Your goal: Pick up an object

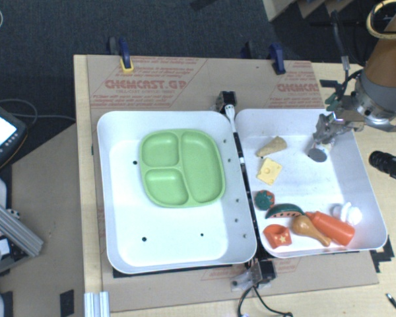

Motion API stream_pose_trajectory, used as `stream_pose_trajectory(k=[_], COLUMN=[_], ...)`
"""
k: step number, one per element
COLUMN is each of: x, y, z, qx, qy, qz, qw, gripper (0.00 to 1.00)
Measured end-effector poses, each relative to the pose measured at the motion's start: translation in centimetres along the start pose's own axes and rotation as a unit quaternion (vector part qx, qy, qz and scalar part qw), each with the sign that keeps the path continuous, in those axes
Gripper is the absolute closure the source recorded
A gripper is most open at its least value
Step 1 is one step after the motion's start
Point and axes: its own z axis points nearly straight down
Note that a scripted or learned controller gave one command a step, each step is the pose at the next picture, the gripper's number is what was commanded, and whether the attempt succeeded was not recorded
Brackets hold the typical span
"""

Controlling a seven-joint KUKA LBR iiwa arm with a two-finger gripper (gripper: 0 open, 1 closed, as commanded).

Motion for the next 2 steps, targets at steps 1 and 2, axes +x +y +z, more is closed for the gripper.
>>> stream_pose_trajectory(k=[1, 2], x=[6.3, 10.5], y=[0.4, 1.2], z=[0.2, 0.1], qx=[0.0, -0.002], qy=[0.001, 0.0], qz=[-0.001, 0.0], qw=[1.0, 1.0], gripper=[1.0, 1.0])
